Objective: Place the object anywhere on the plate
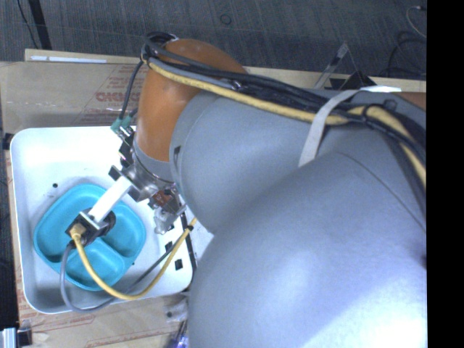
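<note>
the blue divided plate (58, 227) is seen lying in the left white bin (69, 154), toward its near-left corner, with bare bin floor beyond it. the gripper (161, 203) is held low over the bin, just beside the plate's right edge – whether it is spread or closed cannot be told. the grey arm (304, 230), its orange band (163, 100) uppermost, is stretched across the brown desk (65, 93) from the right.

Dark grey carpet floor (254, 13) up top, brown cardboard sheet (65, 93) with red print below it. Black stand leg (32, 9) at top left.
</note>
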Action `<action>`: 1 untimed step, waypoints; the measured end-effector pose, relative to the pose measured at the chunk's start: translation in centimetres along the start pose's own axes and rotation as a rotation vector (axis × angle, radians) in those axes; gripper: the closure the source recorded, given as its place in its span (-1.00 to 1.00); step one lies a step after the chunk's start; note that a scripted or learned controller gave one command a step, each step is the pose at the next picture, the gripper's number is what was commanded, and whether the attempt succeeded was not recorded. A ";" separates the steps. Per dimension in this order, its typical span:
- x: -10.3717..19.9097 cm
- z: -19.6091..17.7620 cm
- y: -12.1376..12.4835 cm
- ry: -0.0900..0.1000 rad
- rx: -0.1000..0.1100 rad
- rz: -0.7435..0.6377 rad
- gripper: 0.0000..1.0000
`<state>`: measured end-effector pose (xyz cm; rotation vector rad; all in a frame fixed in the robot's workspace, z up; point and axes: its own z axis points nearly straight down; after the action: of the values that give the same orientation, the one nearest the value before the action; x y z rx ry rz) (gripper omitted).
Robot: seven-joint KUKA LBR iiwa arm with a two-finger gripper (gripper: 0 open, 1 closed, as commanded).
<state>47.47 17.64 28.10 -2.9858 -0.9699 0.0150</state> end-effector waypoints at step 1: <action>5.5 -2.8 -1.4 0.002 -0.002 -0.172 -1.00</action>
<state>51.12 21.95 30.88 -2.8917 -1.2223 0.0103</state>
